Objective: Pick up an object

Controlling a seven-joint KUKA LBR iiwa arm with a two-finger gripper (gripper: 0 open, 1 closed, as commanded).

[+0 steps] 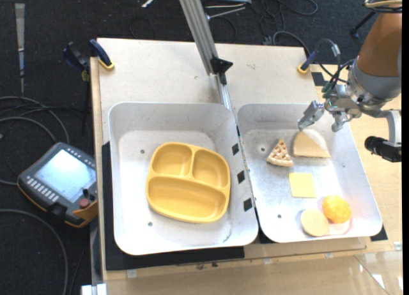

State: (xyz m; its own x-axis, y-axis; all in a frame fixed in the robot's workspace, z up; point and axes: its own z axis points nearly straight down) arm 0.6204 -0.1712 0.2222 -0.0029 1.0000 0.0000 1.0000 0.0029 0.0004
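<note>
White bins sit side by side on the bench. Left bin (121, 159) holds a yellow divided tray (188, 182). Right bin (364, 179) holds a pizza slice (279, 154), a tan wedge (310, 145), a yellow square (302, 184), a pale disc (314, 223) and an orange piece (336, 209). The gripper (324, 116) hangs above the wedge, fingers spread, holding nothing.

Pizza slice (279, 153), beige wedge (310, 145), yellow square (302, 184), orange ball (336, 209) and tan disc (314, 222) lying flat, right bin (367, 179)
</note>
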